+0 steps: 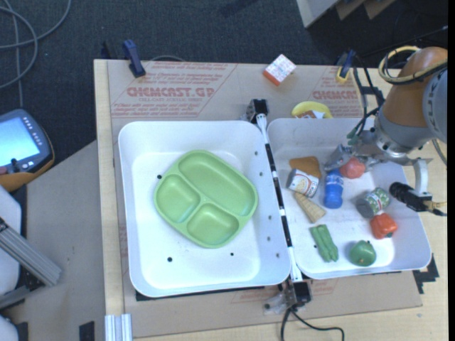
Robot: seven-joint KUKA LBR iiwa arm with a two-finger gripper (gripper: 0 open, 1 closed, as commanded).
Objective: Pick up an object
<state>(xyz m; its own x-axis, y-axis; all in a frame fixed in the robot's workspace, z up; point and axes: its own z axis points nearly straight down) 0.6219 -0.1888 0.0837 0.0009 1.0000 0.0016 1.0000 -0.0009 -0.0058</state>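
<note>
The step in hand looks like a descent onto one of the small things in the right bin (419, 251), and the likely target is the red, roundish object (352, 168) that lies in the upper middle of that bin, directly under the arm's wrist. To do this well, the claw (346, 158) should come down straight rather than at a slant and centre on the red object. The blue bottle (333, 190) lies just beside it on the lower left and a brown wedge (306, 166) lies near on the left, so a wide approach risks nudging or pinching two things at once. It would be wise to lift only once the grip is clearly made, since a round thing may squirt out sideways. The claw sits at the end of the grey and orange arm (410, 105), low over the bin and right at the red object, seemingly touching or just above it. Its opening is hidden by the wrist and the clutter, so I cannot tell how wide it stands, and nothing can be seen held by it. The other candidates are well apart toward the bin's lower edge: a green pepper-like piece (362, 253), a green pod (324, 242), a red piece (383, 225) and a small can (303, 184). The left bin (142, 155) carries a green divided plate (206, 198).
</note>
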